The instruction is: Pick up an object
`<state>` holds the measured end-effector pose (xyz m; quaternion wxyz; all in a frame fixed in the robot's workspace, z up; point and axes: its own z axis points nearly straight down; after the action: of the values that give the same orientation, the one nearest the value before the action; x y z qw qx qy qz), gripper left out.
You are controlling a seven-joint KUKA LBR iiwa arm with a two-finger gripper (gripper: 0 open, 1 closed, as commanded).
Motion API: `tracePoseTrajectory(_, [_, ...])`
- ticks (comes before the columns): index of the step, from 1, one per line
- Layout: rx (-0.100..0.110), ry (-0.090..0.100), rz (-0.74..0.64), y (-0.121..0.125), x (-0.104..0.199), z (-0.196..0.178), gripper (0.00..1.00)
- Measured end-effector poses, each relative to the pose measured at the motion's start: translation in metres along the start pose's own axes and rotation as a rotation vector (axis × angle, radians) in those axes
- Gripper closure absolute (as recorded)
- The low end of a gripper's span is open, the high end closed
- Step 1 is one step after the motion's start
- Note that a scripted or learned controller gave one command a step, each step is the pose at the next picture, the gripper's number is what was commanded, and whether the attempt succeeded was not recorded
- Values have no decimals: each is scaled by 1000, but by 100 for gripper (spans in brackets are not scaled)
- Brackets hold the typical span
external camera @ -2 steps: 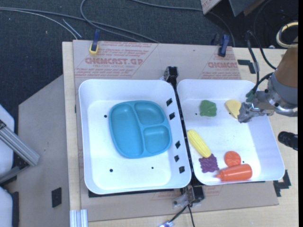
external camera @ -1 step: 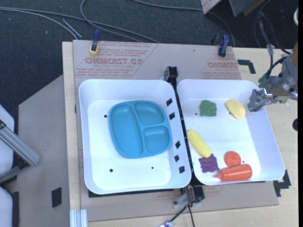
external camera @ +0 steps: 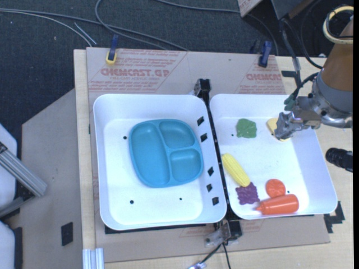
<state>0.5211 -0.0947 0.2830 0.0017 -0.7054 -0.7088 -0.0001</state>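
The right bin point(external camera: 314, 150) holds a green broccoli piece point(external camera: 245, 128), a yellow corn cob point(external camera: 236, 170), a purple grape bunch point(external camera: 247, 194), a red-orange tomato point(external camera: 275, 187) and an orange carrot point(external camera: 279, 205). A pale yellow object point(external camera: 272, 126) lies at the bin's far right side, partly hidden by my gripper point(external camera: 283, 129). The gripper hangs low right over that yellow object, at its right side. The arm's grey wrist and orange band rise behind it toward the right edge.
The left bin point(external camera: 106, 150) carries a blue divided plate point(external camera: 166, 151). A black hinge strip point(external camera: 210, 144) runs between the bins. Two clamps point(external camera: 111, 54) hold the cardboard sheet at the back. Cables lie on the dark floor beyond.
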Motion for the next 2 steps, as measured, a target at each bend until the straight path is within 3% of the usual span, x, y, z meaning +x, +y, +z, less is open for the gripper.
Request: tracePoseTrajectory(2, [1,0,-1,-2,114,18,100])
